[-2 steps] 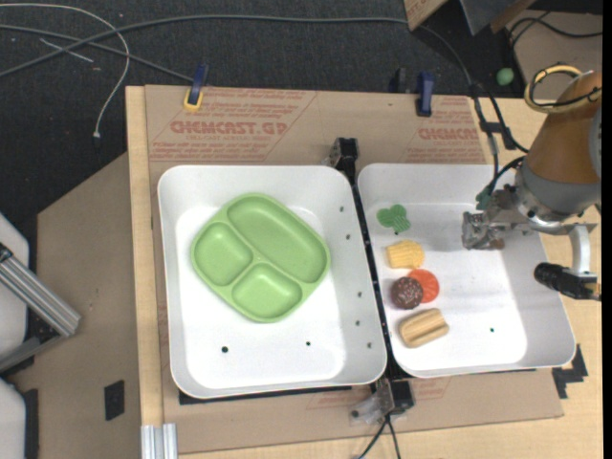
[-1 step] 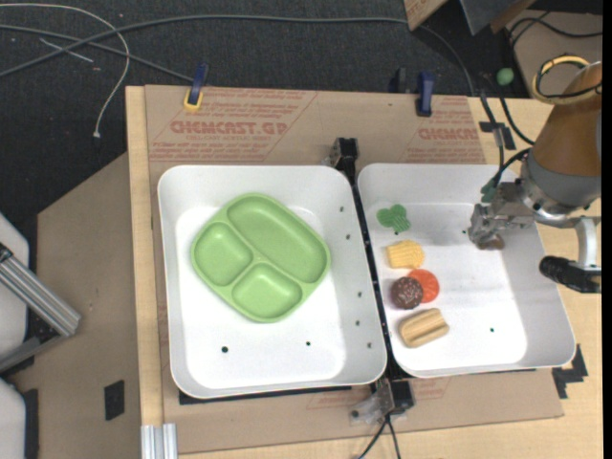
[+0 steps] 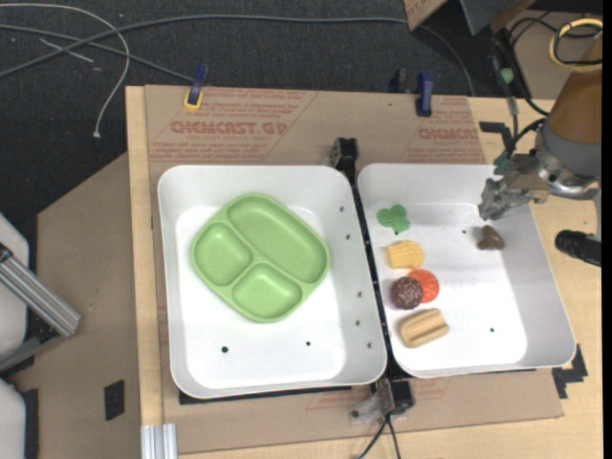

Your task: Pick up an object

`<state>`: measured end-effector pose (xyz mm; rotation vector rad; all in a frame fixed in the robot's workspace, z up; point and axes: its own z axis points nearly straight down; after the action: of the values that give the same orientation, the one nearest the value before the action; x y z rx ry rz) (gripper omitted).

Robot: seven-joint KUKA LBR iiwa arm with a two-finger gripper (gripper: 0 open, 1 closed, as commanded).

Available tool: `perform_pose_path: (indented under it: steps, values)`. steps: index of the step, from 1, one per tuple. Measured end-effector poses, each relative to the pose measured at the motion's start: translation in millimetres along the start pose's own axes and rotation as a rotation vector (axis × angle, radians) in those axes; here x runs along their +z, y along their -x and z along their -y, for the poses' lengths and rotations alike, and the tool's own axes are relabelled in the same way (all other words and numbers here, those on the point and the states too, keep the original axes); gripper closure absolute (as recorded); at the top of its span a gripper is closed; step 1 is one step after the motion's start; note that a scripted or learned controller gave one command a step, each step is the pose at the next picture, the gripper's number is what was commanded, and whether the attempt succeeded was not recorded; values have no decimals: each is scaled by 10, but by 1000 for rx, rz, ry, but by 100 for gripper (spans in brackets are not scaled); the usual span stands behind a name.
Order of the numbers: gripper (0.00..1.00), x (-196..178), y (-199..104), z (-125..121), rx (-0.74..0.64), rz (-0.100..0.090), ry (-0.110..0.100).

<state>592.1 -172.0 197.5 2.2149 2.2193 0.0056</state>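
In the right bin lie several small food toys: a green broccoli piece, a yellow corn cob, a dark brown round piece pressed against an orange-red one, a tan bread roll and a small brown lump. My gripper hangs at the bin's far right, just above and behind the brown lump, not touching it as far as I can see. Nothing shows between its tips.
The left bin holds a green divided plate with three compartments. A black divider strip runs between the bins. Blue clamps hold the cardboard at the back. Bare floor of the right bin spreads around.
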Motion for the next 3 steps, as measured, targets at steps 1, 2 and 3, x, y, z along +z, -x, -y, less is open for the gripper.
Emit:
perform_pose_path:
  steps: [1,2,3]
  values:
    - [100,-619,-19,55,0,0,1]
    - [100,-970,-17,43,1,-1,-2]
    - [100,-764,-593,100,-4,-5,-10]
